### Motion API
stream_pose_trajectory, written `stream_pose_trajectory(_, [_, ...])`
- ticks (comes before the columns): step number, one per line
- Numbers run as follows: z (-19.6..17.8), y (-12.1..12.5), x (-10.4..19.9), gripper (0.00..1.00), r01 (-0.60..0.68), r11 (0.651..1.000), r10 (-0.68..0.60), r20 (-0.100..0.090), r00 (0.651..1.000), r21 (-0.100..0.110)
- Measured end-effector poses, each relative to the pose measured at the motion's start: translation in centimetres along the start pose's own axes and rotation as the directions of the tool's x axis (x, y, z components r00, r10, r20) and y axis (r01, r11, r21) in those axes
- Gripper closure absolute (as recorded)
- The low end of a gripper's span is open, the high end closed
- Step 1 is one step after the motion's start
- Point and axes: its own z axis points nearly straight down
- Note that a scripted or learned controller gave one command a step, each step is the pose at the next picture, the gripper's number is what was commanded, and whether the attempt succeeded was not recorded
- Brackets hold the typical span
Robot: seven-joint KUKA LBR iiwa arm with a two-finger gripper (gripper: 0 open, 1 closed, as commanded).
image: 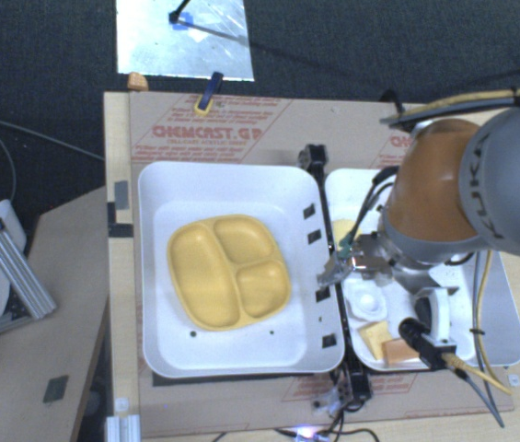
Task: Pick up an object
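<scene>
My gripper (344, 267) hangs low over the left side of the right bin (508, 339), close to the wall between the two bins. Just below it lies a small white round object (367, 300). Nearer the front of that bin are a pale yellow block (375, 336) and an orange block (398, 351) side by side. A yellow piece (342, 231) peeks out behind the gripper. The arm's orange band (434, 178) and grey wrist hide much of the right bin.
The left bin (163, 201) holds a yellow divided plate (229, 272). Black clips (315, 159) sit along the divider between the bins. Cables (476, 376) trail from the arm over the right bin's front edge. Cardboard lies under both bins.
</scene>
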Motion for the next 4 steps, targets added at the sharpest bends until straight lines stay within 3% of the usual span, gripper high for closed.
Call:
stream_pose_trajectory(1, [-8.0, -0.9, -1.4, 0.00, 0.004, 1.000, -0.004, 0.001, 1.000, -0.018])
stream_pose_trajectory(2, [-9.4, 1.9, -1.5, 0.00, 0.006, 1.000, -0.006, 0.002, 1.000, -0.015])
stream_pose_trajectory(3, [-2.5, 7.0, -4.7, 0.00, 0.000, 1.000, 0.000, 0.004, 1.000, -0.008])
stream_pose_trajectory(4, [-0.1, 14.2, -8.9, 0.00, 0.001, 1.000, -0.001, 0.004, 1.000, -0.016])
